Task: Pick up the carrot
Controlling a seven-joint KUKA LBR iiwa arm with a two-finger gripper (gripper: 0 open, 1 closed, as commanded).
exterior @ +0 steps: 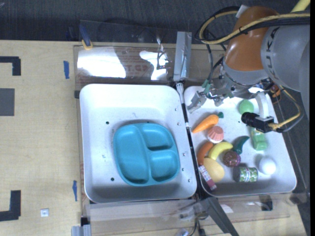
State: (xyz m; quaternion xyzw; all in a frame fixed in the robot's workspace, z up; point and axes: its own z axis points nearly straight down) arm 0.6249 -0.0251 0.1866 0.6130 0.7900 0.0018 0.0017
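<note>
The carrot [205, 123] is orange with a small green top and lies slanted in the upper left of the right bin [288, 181], close to the wall between the bins. My gripper [206, 98] hangs just above and behind the carrot, at the bin's far left corner. It is open, with nothing between its fingers. A small gap separates the gripper from the carrot.
Toy food crowds the right bin: a pink cupcake [215, 132], a banana [220, 149], a yellow lemon [214, 168], a dark red ball [231, 158], a green can [246, 174], a white ball [267, 166] and green pieces [258, 139]. The left bin [98, 107] holds a blue divided tray [146, 153].
</note>
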